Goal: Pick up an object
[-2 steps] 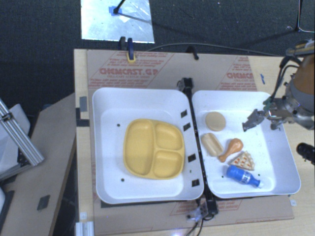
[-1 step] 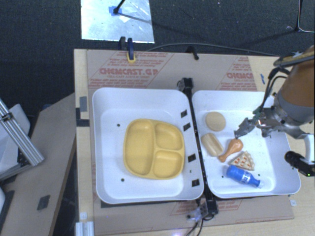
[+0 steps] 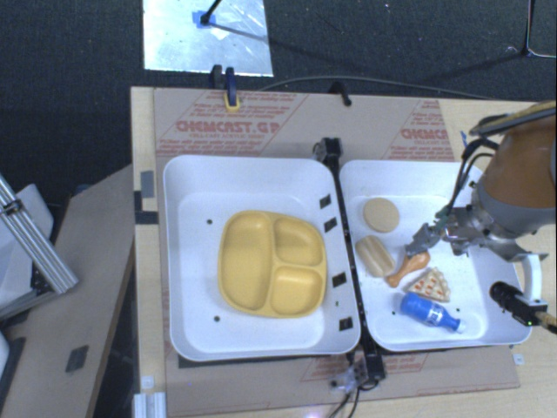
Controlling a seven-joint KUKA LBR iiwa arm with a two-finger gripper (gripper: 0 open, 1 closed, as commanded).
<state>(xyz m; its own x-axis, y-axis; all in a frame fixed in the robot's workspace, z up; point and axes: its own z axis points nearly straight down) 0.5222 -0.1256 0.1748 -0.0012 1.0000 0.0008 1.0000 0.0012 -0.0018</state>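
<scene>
Bench seen from above, bearing two white bins side by side: the left bin carries a yellow divided plate, and the right bin carries the loose toy foods. The arm enters over the right bin's right edge, and the gripper hangs near the middle of that bin. Whether its fingers are parted or closed cannot be told at this angle; nothing is seen between them.

The drumstick lies just below and beside the gripper, toward the bin's near edge, and is judged the likeliest thing to be picked. It lies slantwise, its thick end up toward the gripper and its thin end pointing toward the bin's near left corner. The bread roll lies just beside the thin end, on the left-wall side; the pizza slice lies close on its other side. The round cookie sits toward the far left corner, and the blue bottle lies along the near edge.

To do the grasp well, the fingers should straddle the drumstick across its narrow width, not along its length, and descend squarely over its middle. Crowding is the chief risk: a finger landing on the roll or the pizza slice would push the drumstick aside.
</scene>
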